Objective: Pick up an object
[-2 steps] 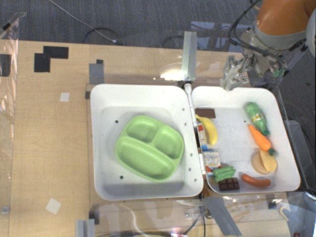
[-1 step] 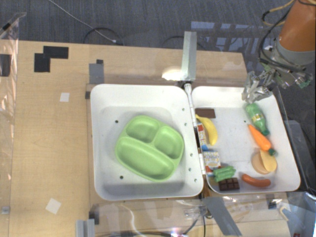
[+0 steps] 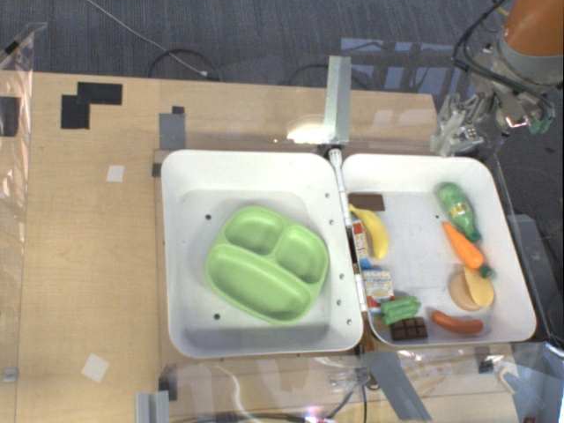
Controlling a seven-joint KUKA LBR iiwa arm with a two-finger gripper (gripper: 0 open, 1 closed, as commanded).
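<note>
Nearest the camera, along the front of the right shallow white bin (image 3: pixel 502 192), lie a dark brown chocolate block (image 3: pixel 408 329), a red-brown sausage (image 3: pixel 456 323) and a small green toy piece (image 3: pixel 399 308). Further back sit a tan round slice (image 3: pixel 471 289), an orange plastic carrot (image 3: pixel 463 245), a yellow banana (image 3: pixel 374 231) against the divider, and a green plastic bottle (image 3: pixel 458 208). The left white bin (image 3: pixel 176 236) holds a lime-green sectioned plate (image 3: pixel 267 262). Farthest back, the two-finger gripper (image 3: pixel 467 123) hangs beyond the right bin's rear rim, above the bottle, apart from every object. Its fingers blur into cables; whether they are spread or closed cannot be told. The arm is cut off at the frame's top.
</note>
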